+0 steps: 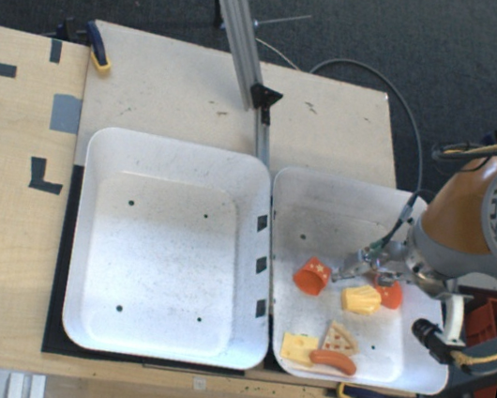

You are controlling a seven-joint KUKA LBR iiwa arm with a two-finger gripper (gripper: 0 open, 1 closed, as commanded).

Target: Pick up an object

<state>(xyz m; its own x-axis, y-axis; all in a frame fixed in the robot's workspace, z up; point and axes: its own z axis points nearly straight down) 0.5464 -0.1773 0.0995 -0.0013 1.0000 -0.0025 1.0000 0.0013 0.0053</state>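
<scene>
Grey pole [244, 35], slanting in from the top edge, nearest the lens, ending at a black clamp [264, 97] above the seam between the bins.

Counter [1, 197]: pale wood, marked at left with grey and black tape patches; yellow-handled clamp [98, 49] at its upper left.

Left bin [103, 158]: white, shallow, speckled, four small dark dots on its floor.

Right bin [326, 190]: white, touching the left bin along a shared edge, holding all the loose items.

Arm [469, 218]: grey with an orange band, entering from the right, bent down over the right bin's right half.

Gripper [372, 265]: low over the bin floor, just above the yellow block; spread of the fingers cannot be told, nothing seen between them.

Yellow block [362, 301]: on the bin floor, right of centre, just below the gripper.

Orange cup [312, 277]: tipped on its side, left of the yellow block, apart from it.

Red piece [390, 296]: just beside the yellow block, on its right.

Cheese wedge [298, 347]: pale yellow, near the bin's front wall.

Pizza slice [339, 339]: triangular, just right of the cheese wedge.

Sausage [332, 360]: orange-red, lying in front of the pizza slice, touching it.
</scene>
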